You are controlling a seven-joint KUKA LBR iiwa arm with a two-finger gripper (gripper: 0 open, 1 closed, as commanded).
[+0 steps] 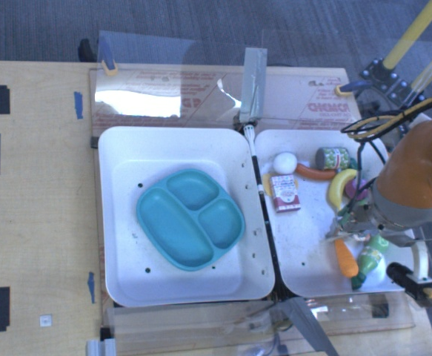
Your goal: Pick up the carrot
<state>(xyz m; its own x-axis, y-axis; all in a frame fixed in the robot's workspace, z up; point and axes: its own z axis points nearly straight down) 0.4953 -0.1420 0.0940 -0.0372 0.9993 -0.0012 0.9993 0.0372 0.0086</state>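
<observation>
The carrot [345, 258], a short orange piece, lies in the right bin [304, 262] near its front right corner. A green bottle [370, 259] lies against the carrot's right side. My gripper [346, 228] hangs just above the carrot's upper end, under the grey wrist with the orange band. From this slant I cannot make out whether it touches the carrot.
The right bin also holds a white egg [284, 162], a red-and-white box [285, 193], a long orange-red vegetable [316, 173], a green can [333, 158] and a banana [339, 188] close behind the gripper. A blue divided plate [190, 218] sits in the left bin [119, 199].
</observation>
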